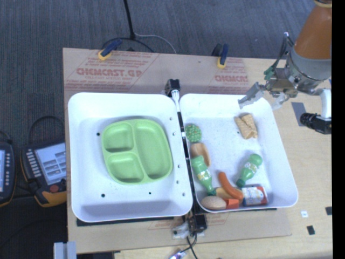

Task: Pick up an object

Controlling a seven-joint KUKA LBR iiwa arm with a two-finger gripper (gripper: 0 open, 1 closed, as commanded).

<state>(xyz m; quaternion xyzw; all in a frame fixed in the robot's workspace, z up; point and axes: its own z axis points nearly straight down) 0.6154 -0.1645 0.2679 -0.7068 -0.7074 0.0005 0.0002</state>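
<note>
stage: nothing picked yet | hand [262, 92]: fingers spread wide, holding nothing, above right bin's far rim | nearest target: tan crinkled bread-like piece [247, 125] lying in shallow white right bin [283, 161] | left: descend, grasp, lift

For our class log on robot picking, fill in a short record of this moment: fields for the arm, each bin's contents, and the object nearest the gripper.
arm: gripper over the right bin's far right corner, nothing seen between its fingers
left bin: green divided tray
right bin: two green bottles, tan cracker piece, carrot, can, other toy food
nearest object: cracker piece
</note>
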